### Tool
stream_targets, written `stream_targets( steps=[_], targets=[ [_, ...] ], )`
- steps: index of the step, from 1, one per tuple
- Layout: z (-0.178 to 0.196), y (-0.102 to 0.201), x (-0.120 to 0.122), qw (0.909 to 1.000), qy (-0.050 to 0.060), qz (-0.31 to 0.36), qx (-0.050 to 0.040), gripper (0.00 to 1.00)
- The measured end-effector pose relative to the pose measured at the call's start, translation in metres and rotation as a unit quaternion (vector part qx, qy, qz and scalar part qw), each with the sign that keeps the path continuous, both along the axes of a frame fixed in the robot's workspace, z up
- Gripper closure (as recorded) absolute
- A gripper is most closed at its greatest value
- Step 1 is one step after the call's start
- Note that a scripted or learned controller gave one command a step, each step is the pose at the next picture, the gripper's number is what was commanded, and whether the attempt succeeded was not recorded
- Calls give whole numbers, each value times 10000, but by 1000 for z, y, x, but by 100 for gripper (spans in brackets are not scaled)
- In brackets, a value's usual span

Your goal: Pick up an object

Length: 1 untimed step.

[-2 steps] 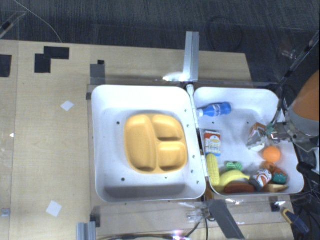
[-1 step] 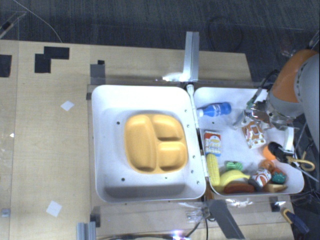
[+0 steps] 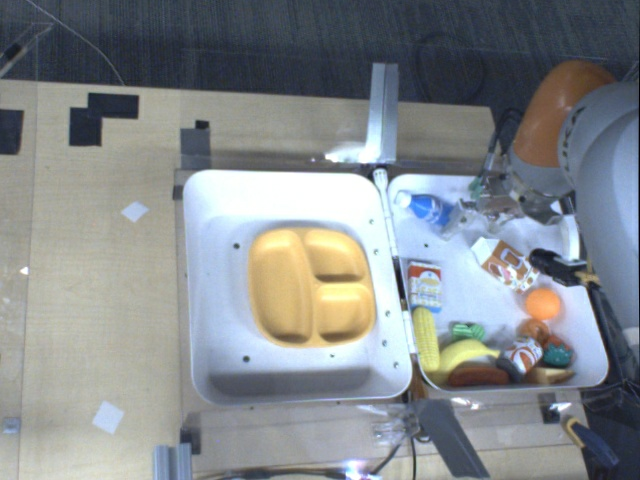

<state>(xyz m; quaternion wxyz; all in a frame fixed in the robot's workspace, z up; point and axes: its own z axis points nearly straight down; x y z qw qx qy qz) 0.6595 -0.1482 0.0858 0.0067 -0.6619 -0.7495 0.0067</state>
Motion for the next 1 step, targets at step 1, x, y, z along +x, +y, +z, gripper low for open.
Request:
stream_targets(
  steps=[1],
  targets=[
    [0, 40, 7, 9952, -46, 973, -1, 0]
  ],
)
